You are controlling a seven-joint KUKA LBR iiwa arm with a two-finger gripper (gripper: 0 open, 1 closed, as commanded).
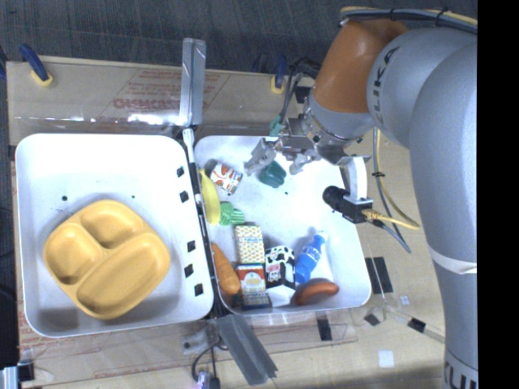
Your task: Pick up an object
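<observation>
Overhead slanted view of two shallow white plastic bins set side by side on a bench. The left bin (32, 217) holds a yellow divided plate (105, 256), rounded and glossy, with three moulded compartments. The right bin (357, 274) holds a cluster of toy groceries: a small cylindrical can (225, 177) lying on its side near the far left corner; a curved yellow banana (209, 198) along the left wall, just beside a small ridged green piece (232, 214); a tapered orange carrot (226, 271); an upright rectangular printed carton (249, 243) with a second small box (253, 283) in front of it; a black-and-white patterned carton (280, 267); a blue bottle (309, 259) with a white cap, tilted; and a smooth reddish-brown oblong piece (315, 292) against the near wall. The grey arm with its orange band (357, 63) reaches over the far part of the right bin. Its gripper (278, 159) has metallic fingers spread apart, with a teal rounded object (272, 174) lying between and just below the fingertips; whether the fingers touch it cannot be told.
</observation>
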